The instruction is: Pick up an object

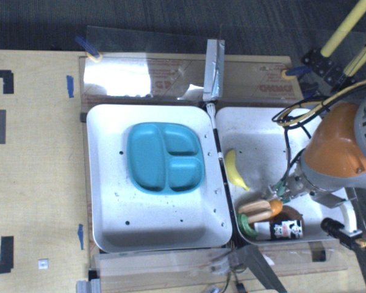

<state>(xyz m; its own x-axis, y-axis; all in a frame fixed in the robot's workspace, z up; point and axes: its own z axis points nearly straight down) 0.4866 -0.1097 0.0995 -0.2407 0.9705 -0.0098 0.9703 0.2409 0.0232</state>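
Two shallow white bins are seen side by side on the surface (30, 163). In the left bin (107, 215) a blue divided tray (165, 157) is laid flat near the middle, with one long compartment on its left and two smaller ones on its right. In the right bin (256, 133) a yellow banana (235, 171) is placed close to the left wall. Nearer the camera, along the near edge of that bin, a hot-dog-like bun (256, 208) is found beside a dark bottle (279, 229) with a white label and a green end, lying on its side.

The arm (338, 145), grey with an orange band, is brought in from the right and lowered into the right bin. The pincer (279, 194) is seen just above the right end of the bun, close to the bottle. How far it is parted, and whether anything is gripped, cannot be told.
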